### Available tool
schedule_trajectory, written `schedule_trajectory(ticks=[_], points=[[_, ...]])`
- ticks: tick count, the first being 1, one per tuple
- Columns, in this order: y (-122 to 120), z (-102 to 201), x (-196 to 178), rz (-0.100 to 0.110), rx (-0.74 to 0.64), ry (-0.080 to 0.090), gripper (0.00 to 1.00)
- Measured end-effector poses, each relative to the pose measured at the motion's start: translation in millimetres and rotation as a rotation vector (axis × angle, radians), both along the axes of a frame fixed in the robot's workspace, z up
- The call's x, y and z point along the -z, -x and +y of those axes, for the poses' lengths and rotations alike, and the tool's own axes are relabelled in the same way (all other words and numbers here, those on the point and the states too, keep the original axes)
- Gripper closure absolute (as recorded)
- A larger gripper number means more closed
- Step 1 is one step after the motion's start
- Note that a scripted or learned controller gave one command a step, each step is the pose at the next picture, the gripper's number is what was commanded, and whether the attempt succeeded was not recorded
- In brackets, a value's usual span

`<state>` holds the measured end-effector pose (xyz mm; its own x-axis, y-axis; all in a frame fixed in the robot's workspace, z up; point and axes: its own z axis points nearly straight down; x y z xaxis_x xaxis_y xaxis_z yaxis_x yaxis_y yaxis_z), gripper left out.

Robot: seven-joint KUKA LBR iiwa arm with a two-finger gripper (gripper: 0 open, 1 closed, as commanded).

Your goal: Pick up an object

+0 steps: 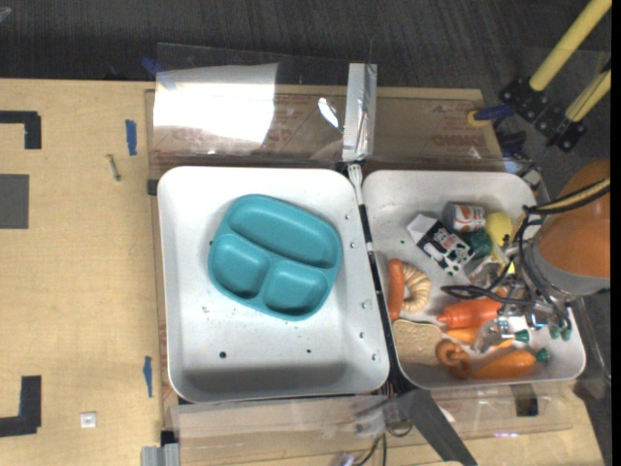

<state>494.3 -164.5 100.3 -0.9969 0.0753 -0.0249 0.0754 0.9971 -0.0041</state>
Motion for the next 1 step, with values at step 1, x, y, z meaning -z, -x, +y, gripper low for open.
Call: schedule_trajectory(ticks=[1], points=[[-6.1, 42.2, -148.1, 0.009, -0.083, -0.002, 1.00]])
